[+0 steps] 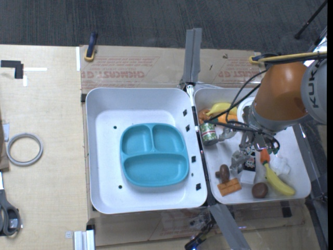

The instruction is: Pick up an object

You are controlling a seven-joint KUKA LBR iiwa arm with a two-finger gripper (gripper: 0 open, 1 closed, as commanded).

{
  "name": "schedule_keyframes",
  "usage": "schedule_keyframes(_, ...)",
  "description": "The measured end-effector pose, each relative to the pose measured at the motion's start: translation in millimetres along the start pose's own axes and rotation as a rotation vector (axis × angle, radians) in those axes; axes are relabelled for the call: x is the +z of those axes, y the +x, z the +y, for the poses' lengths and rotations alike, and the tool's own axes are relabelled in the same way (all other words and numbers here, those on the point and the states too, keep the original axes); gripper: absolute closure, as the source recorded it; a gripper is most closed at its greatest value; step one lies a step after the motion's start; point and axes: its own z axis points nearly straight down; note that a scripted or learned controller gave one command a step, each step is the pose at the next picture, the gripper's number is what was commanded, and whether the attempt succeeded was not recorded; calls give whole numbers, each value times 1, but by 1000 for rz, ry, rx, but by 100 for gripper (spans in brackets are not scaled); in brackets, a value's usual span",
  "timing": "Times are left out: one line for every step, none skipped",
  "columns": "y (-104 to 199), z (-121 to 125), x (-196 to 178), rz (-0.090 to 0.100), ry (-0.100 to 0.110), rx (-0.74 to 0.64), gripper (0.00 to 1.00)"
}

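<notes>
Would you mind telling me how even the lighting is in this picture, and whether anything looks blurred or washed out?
Camera view: light is soft and even, with faint shadows in the left bin around the blue tray; the white bin walls run bright, nearly washed out; the small items below the gripper in the right bin are slightly soft.

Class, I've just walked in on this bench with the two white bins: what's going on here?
A grey and orange robot arm reaches into the right bin, its claw low among small food items: two bananas, a can, an orange block and brown pieces. Nothing is visibly held. The left bin holds a blue divided plate, lying flat.
</notes>
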Motion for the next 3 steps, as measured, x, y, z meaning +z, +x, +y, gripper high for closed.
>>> schedule_keyframes(71, -13, 0, 2, 0, 42, 0)
schedule_keyframes(69, -12, -9, -1, 1, 38, 100)
schedule_keyframes(69, -12, -9, -1, 1, 38, 0)
